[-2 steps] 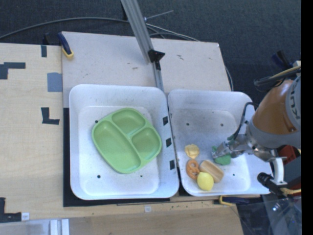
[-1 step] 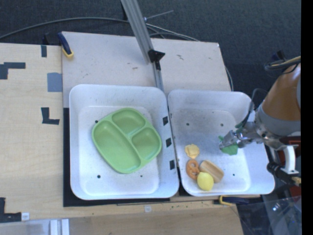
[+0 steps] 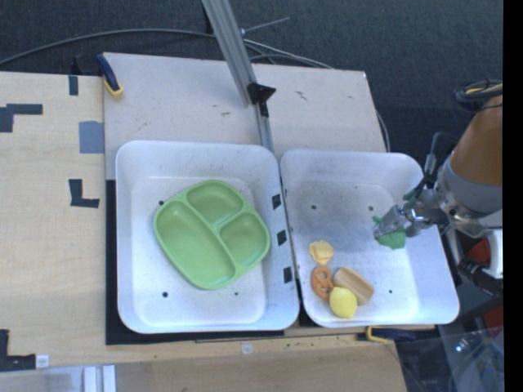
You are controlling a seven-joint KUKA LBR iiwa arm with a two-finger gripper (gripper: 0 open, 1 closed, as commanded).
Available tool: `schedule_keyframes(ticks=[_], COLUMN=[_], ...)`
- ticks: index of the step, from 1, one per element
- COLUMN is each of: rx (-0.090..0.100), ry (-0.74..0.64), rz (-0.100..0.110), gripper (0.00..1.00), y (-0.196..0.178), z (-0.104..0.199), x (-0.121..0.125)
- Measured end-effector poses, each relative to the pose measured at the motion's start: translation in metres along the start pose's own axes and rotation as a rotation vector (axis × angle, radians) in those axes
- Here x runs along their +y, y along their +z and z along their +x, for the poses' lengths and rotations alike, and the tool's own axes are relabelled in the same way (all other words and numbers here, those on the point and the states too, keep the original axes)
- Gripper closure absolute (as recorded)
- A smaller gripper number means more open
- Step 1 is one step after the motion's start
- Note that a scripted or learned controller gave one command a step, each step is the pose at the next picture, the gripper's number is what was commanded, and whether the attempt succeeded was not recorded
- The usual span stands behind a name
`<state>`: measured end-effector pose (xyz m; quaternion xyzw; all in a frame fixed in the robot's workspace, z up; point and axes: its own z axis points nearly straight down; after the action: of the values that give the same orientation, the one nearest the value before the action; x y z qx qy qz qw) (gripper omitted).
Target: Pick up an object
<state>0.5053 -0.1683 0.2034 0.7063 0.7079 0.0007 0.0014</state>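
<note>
- Bench (image 3: 49, 219): pale wood surface at 9 o'clock, marked with dark tape pieces; a blue-and-yellow clamp (image 3: 109, 75) sits at its upper edge, toward 11 o'clock.
- Pole (image 3: 233, 43): grey metal bar slanting down from 12 o'clock and ending at the seam between the two bins.
- Left bin (image 3: 131, 219): shallow white tray left of centre. It holds a green plate (image 3: 212, 233) with three compartments, lying flat and tilted so its long side runs from 10 to 4 o'clock.
- Right bin (image 3: 343, 174): white tray just beside the left bin, their rims touching. Toward its 6 o'clock side lie four small items close together: a yellow piece (image 3: 321, 252); below it an orange ring (image 3: 321, 281); a tan block (image 3: 353, 283) touching the ring on its right; and a yellow ball (image 3: 343, 303) beneath the block.
- Green object (image 3: 393, 238): small, at the bin's 3 o'clock side, well apart from the cluster, directly under the fingertips.
- Gripper (image 3: 390, 229): lowered into the right bin, pointing toward 8 o'clock. Its tips meet the green object; whether they are spread or pinching it cannot be told.
- Arm (image 3: 478, 162): enters from 3 o'clock, the orange band above the grey wrist, angled down and leftward over the bin's right rim.
</note>
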Motion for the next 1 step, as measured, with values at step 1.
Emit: schedule_keyframes(ticks=[1], rx=[0.000], ry=[0.000], rz=[0.000], gripper=[1.00], y=[-0.0425], z=[-0.0008], x=[0.0039])
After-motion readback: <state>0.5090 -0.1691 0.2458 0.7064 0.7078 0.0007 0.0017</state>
